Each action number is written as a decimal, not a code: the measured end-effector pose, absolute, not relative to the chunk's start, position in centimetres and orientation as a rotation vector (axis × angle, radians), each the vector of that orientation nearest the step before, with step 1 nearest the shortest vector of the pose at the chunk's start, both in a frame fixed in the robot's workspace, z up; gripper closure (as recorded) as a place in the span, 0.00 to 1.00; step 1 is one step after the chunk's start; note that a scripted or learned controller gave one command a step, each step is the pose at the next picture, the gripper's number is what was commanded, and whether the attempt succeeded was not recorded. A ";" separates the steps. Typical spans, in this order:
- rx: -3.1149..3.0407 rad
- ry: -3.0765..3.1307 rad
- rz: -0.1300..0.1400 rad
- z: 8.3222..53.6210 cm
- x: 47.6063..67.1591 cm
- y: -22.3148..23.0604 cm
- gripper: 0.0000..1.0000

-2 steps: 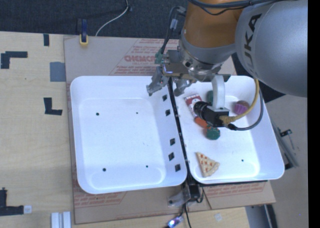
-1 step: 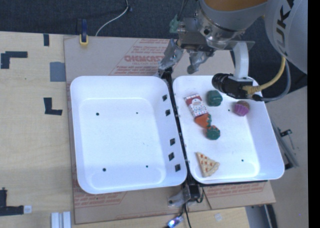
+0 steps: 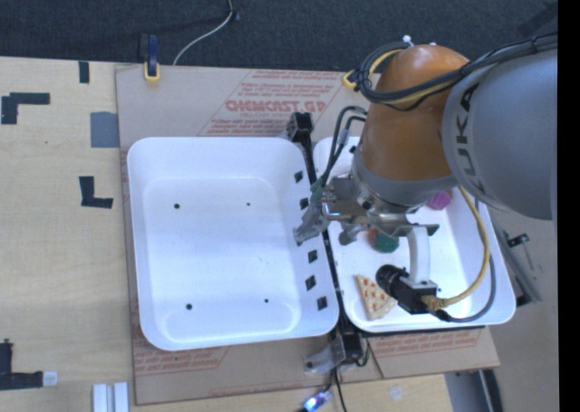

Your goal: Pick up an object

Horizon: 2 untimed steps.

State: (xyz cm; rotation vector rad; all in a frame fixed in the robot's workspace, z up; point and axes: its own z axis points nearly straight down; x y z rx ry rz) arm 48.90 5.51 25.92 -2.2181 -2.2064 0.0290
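The arm's orange and grey wrist hangs over the right bin (image 3: 480, 311) and hides much of it. My gripper (image 3: 376, 231) points down into that bin, just above a small green object (image 3: 387, 242) that peeks out under it. A pizza-slice toy (image 3: 372, 296) lies at the bin's front left. A bit of purple object (image 3: 439, 201) shows at the wrist's right side. Nothing is visibly held.
The left bin (image 3: 163, 166) stands beside the right one on a cardboard sheet (image 3: 236, 93). A black divider strip (image 3: 313, 229) runs between the bins. A black connector with a yellow cable (image 3: 412, 292) sits low over the right bin.
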 end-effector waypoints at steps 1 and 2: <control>-2.230 -2.224 -0.010 37.7 50.8 1.3 1.00; -2.215 -2.220 0.012 28.5 52.1 4.4 1.00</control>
